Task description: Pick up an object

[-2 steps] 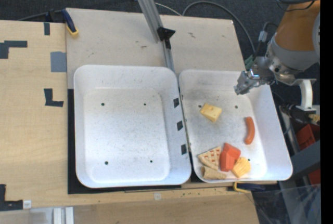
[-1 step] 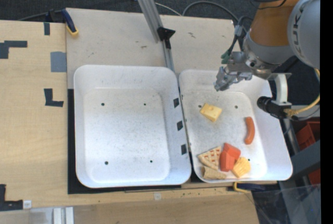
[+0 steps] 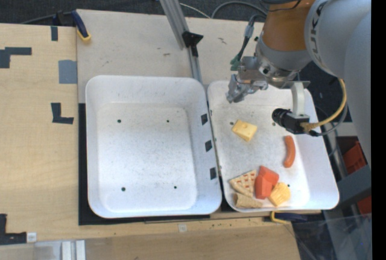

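Observation:
My gripper (image 3: 236, 93) hangs over the far left part of the right bin (image 3: 319, 189), pointing down. A yellow cheese block (image 3: 244, 130) lies a short way in front of it on the bin floor, apart from the gripper. An orange sausage (image 3: 289, 151) lies toward the bin's right side. In the near corner sit a waffle piece (image 3: 243, 183), a red-orange block (image 3: 266, 182), a small yellow piece (image 3: 280, 194) and a tan cracker (image 3: 246, 201). Nothing shows between the fingers.
The left bin (image 3: 145, 144) stands beside the right one, with black clips on the shared rim. A metal pole (image 3: 175, 11) slants up from between the bins at the back. A black fitting (image 3: 288, 119) sits by the right bin's far side.

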### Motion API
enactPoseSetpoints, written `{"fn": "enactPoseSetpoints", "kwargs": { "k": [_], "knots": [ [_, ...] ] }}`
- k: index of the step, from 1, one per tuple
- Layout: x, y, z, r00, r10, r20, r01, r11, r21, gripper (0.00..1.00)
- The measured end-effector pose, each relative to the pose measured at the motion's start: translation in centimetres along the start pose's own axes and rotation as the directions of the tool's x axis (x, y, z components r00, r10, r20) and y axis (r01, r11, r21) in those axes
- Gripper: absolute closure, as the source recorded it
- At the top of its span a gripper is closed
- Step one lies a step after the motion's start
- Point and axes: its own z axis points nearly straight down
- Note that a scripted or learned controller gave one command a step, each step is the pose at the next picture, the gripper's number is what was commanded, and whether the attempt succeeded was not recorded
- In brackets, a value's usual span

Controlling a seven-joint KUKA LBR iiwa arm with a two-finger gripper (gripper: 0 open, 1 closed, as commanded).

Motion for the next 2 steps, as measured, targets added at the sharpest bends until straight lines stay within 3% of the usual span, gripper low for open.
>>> {"fn": "enactPoseSetpoints", "kwargs": {
  "k": [2],
  "knots": [
    [10.6,-1.1,1.6,1.0,-0.001,-0.001,0.001,1.0,0.001,1.0]
  ]
}}
